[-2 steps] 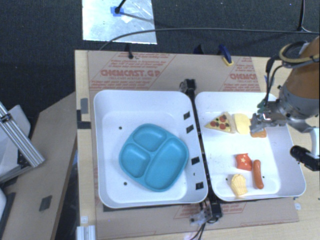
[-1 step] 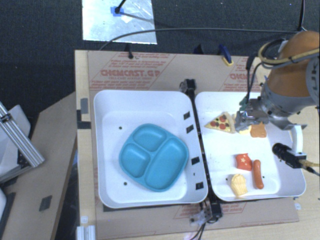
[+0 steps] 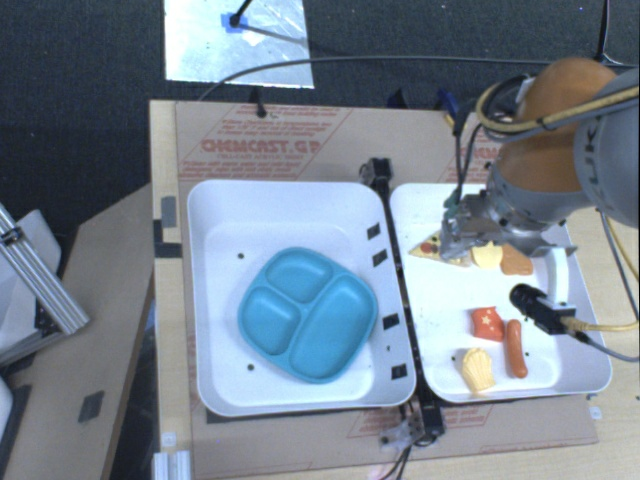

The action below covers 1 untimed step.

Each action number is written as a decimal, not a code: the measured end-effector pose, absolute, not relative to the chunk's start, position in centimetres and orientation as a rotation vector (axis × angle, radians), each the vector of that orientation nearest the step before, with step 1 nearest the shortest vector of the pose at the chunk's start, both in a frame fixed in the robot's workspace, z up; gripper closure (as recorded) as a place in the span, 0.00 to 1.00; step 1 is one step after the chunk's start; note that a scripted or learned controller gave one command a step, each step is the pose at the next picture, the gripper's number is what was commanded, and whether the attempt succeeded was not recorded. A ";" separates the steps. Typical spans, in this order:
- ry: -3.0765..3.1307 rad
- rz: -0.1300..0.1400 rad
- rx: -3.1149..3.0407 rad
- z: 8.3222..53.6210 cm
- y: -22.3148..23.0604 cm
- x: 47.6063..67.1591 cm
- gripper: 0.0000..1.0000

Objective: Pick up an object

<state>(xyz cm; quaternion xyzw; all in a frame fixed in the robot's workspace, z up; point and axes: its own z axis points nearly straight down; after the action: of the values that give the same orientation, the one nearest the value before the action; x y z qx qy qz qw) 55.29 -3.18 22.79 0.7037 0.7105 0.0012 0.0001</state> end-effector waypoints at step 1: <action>2.233 0.004 2.210 21.8 1.8 56.6 1.00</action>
<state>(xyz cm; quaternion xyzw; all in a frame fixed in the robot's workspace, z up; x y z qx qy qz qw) 56.55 1.83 21.76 0.7035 0.7107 0.0012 0.0001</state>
